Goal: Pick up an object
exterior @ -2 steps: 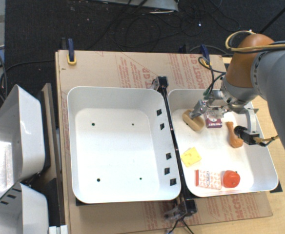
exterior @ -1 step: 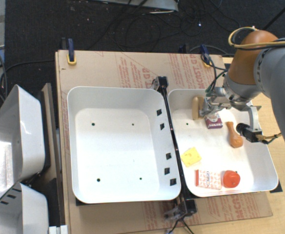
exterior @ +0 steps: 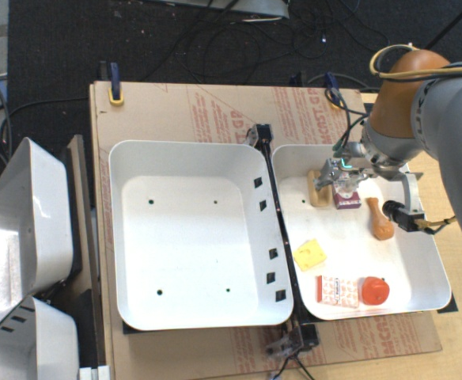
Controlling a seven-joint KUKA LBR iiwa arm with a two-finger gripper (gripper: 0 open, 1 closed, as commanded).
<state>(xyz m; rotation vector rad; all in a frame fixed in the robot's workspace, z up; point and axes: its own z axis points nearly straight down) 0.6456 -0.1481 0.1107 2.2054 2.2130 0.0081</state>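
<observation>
Cardboard-topped bench, two white bins; the claw point(exterior: 342, 179) hangs low in the right bin point(exterior: 425, 267). A small purple-and-white box point(exterior: 346, 199) sits directly under it, a tan block point(exterior: 319, 194) just to its left. Whether the claw is apart or together cannot be told. Closing here risks catching both, or nudging the box away.

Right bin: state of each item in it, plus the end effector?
End effector: low over the bin's far end, above a small maroon box.
Tan block: beside it, lying.
Orange wooden peg: lying flat.
Yellow flat piece: flat.
Red-patterned white packet: flat.
Red round object: resting.
</observation>
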